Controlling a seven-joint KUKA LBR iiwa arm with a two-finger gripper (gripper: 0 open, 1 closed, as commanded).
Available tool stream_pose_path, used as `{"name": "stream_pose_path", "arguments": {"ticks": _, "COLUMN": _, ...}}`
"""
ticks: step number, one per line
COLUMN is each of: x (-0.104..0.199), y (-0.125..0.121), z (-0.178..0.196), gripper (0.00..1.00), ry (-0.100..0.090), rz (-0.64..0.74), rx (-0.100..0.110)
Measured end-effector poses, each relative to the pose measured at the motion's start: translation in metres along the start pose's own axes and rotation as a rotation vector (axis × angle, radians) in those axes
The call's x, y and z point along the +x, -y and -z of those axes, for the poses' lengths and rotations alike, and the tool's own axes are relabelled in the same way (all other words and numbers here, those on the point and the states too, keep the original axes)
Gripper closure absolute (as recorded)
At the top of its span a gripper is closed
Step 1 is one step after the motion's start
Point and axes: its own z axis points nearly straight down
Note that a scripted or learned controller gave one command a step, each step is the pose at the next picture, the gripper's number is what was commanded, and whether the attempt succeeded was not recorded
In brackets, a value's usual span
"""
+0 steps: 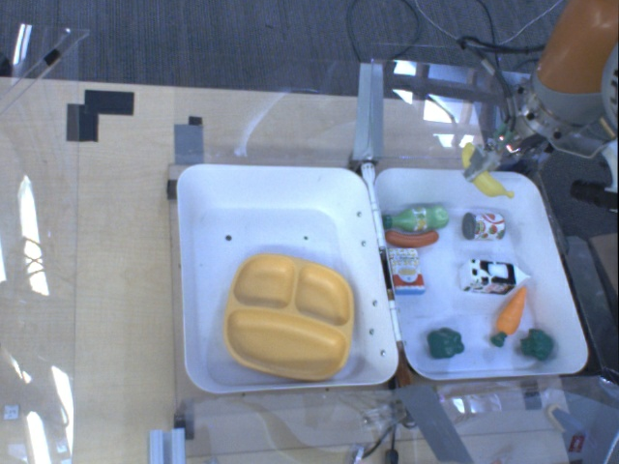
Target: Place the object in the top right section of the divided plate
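Banana (491, 184): small, yellow, curved toy fruit, tilted, hanging at approx 12 o'clock of the right bin (571, 351), over its far rim. Its upper end sits between the gripper (481, 165) fingertips; lower end points toward 4 o'clock and looks apart from the bin floor, tho contact w/ the rim can't be judged from this angle.

Gripper: fingers closed on the banana's top end, narrow gap, nothing else touched. Arm (580, 37) w/ orange band comes in from approx 2 o'clock of the view, cables looped behind it.

Left bin (203, 259): holds the divided plate (288, 315), yellow, rounded, sitting toward 6 o'clock of that bin. Plate has one long section along its near side and two smaller sections on its far side; top right section (324, 293) is bare. Plate and banana well apart, w/ the bin divider between them.

Right bin contents:
- green bottle (416, 217) lying on its side at approx 10 o'clock
- hot dog (413, 237) just beside the bottle, nearer side
- small carton (406, 272) w/ red and blue print, at 9 o'clock
- can (483, 226) on its side, near 1 o'clock
- black-and-white milk carton (492, 275) near centre
- carrot (510, 314) tilted, at approx 4 o'clock
- two broccoli pieces, one (445, 342) at 7 o'clock, other (537, 343) at 5 o'clock, just beside the carrot's green end
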Motion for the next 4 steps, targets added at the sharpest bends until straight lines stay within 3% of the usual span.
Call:
{"name": "stream_pose_path", "arguments": {"ticks": 1, "x": -0.004, "y": 0.002, "z": 0.052, "gripper": 1.0, "ry": 0.0, "rz": -0.033, "rx": 0.0}}
{"name": "stream_pose_path", "arguments": {"ticks": 2, "x": -0.01, "y": 0.05, "z": 0.063, "gripper": 1.0, "ry": -0.001, "rz": -0.119, "rx": 0.002}}
{"name": "stream_pose_path", "arguments": {"ticks": 3, "x": -0.005, "y": 0.069, "z": -0.029, "gripper": 1.0, "ry": -0.003, "rz": 0.077, "rx": 0.002}}
{"name": "stream_pose_path", "arguments": {"ticks": 4, "x": 0.038, "y": 0.056, "z": -0.049, "gripper": 1.0, "ry": -0.003, "rz": 0.013, "rx": 0.003}}
